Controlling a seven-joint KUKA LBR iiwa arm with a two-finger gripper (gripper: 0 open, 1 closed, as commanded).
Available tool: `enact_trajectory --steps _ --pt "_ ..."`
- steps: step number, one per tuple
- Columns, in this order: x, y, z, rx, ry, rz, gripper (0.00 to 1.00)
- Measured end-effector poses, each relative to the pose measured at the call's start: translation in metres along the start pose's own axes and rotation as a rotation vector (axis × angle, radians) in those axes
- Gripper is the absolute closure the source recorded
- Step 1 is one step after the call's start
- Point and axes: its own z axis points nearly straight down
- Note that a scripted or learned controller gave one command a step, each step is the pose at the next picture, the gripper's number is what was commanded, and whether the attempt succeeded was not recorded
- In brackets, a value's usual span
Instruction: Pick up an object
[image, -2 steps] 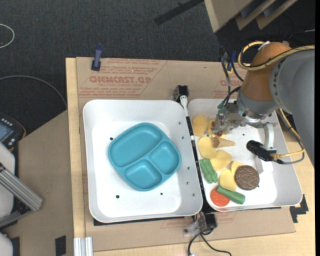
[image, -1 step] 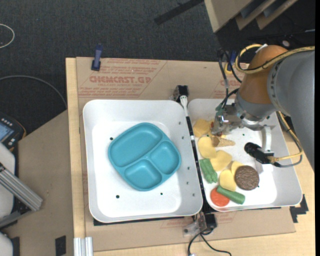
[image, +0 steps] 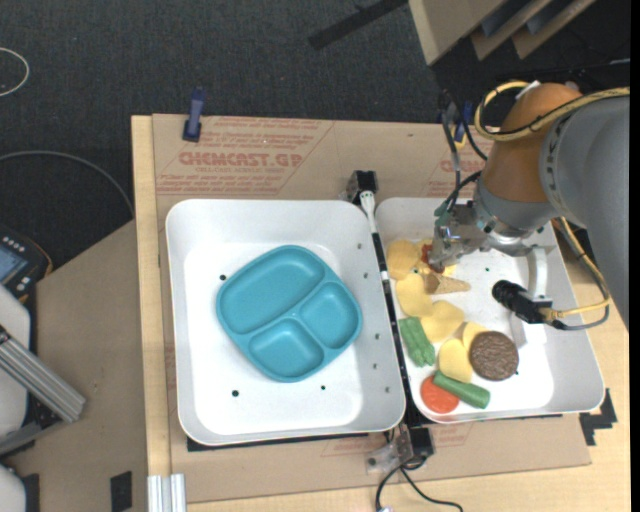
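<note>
- Table (image: 250, 150): carries two shallow white bins side by side, their inner edges touching.
- Left bin (image: 200, 300): holds one blue divided plate (image: 288, 312), lying flat near the middle, with three compartments.
- Right bin (image: 565, 345): holds a cluster of toy food pieces along its left half.
- Cluster contents: several yellow pieces (image: 412, 293) run from the upper left down toward the centre. A tan cone (image: 452, 285) lies on its side just beside them.
- Lower in the cluster: a green piece (image: 418, 342) lies near the left wall. A brown disc (image: 493, 355) touches a yellow piece on its left. A red-orange round piece (image: 437, 396) sits at the near edge with a second green piece (image: 464, 392) lying against it.
- Arm: grey with an orange band, reaching in from the right over the right bin.
- Tool (image: 438, 258): low over the upper left of the right bin, right at the upper yellow pieces and the cone.
- Tool state: cannot be told from this angle, as the wrist covers it. No item is visibly clamped in it.
</note>
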Motion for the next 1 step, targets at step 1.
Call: enact_trajectory --steps 1 --pt "0.0876 -0.0664 -0.0854 0.017 0.013 -0.009 1.00"
